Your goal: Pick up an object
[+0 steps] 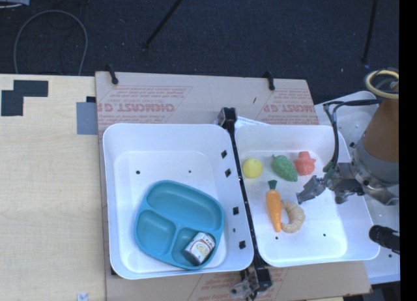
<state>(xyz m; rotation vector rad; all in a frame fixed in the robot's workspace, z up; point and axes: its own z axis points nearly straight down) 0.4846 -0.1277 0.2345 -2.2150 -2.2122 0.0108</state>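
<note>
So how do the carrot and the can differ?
The carrot is orange with a green top, long and tapered; the can is short, round and labelled. The carrot lies in the right bin; the can sits on the blue tray in the left bin.

Light wood worktop (45, 195) carries a printed cardboard sheet (195, 101); two white bins sit side by side on the cardboard, left bin (120, 163) and right bin (326, 241), touching along a clipped middle edge. Dark patches on the worktop's far left.
</note>
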